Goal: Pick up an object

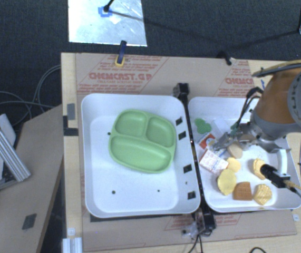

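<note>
The tool (229,140) is low in the right shallow white bin (292,207), among small yellow and tan food-like pieces (226,182) and a red-and-white packet (212,161). Whether it is spread or pinching, I cannot tell. Judging by this, nothing is lifted yet; grasping and raising remain.

A plate (142,141) lies in the left bin (95,194); right of it, the second bin (203,107) holds food pieces (226,182).

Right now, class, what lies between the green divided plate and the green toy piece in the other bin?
In the camera view, between the green divided plate and the green toy piece run the bins' adjoining white walls with black clips.
</note>
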Robot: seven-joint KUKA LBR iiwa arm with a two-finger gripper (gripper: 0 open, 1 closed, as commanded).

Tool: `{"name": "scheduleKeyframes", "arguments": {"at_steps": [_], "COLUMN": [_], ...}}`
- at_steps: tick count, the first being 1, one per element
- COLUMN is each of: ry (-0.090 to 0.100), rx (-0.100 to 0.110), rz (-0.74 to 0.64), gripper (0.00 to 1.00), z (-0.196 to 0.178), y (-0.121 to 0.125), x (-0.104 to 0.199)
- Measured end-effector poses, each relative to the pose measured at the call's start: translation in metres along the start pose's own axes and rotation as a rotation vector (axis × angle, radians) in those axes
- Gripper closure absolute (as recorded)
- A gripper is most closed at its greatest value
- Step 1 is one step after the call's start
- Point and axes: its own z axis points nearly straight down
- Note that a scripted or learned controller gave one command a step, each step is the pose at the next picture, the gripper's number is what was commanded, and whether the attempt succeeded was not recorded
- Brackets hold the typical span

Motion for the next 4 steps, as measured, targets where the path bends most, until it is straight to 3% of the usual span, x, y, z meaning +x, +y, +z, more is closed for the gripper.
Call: {"name": "scheduleKeyframes", "arguments": {"at_steps": [1,2,3,4], "ry": [-0.008,-0.004,-0.004,-0.003], "rx": [-0.027,-0.003,-0.003,0.0], "rz": [-0.001,-0.004,-0.002,-0.004], "gripper": [1.0,1.0,1.0,1.0], "z": [-0.021,-0.065,-0.119,-0.14], "y": [0.008,0.012,0.004,0.005], "x": [-0.002,-0.001,-0.005,-0.005]}}
